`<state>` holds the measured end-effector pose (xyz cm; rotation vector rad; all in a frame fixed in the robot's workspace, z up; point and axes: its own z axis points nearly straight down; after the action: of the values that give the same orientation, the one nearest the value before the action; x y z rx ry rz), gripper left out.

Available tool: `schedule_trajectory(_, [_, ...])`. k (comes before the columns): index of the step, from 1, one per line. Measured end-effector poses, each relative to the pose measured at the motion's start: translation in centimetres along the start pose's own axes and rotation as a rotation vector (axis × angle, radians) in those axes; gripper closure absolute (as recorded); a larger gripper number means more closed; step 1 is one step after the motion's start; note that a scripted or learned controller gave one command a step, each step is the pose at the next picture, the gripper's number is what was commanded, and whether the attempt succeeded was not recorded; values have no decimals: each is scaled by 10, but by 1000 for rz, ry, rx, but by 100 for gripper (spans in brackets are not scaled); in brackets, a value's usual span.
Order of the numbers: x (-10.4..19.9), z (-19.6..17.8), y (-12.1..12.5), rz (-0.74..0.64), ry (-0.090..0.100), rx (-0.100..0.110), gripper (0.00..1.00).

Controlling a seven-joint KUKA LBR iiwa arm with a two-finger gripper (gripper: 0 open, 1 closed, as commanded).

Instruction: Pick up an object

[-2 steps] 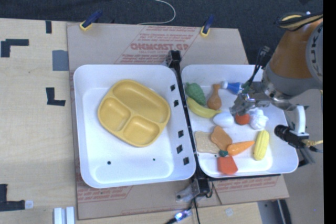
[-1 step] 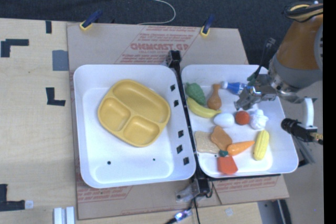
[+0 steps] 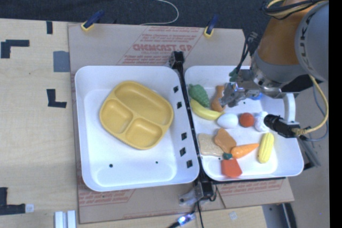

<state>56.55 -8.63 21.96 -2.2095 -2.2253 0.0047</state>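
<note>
The left bin (image 3: 91,168) held a yellow divided plate (image 3: 136,115) near its middle. The right bin (image 3: 291,165) carried toy food — a banana (image 3: 204,110), corn (image 3: 265,147) by the right edge, a carrot (image 3: 245,150), an egg (image 3: 227,120). The hand (image 3: 234,94) hung over the bin's far edge; whether it was open or closed I cannot tell.

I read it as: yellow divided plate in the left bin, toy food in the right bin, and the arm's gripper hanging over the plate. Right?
One thing is off: the gripper hangs over the right bin, above the toy food near the banana, not over the plate. The camera view shows it. The yellow divided plate does lie in the left bin.
</note>
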Motion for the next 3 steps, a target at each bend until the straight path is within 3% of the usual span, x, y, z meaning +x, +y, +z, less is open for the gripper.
schedule_trajectory(2, [82, -6, 62, 1, -1, -1, 100])
schedule_trajectory(3, [103, -11, 72, 3, -1, 0, 100])
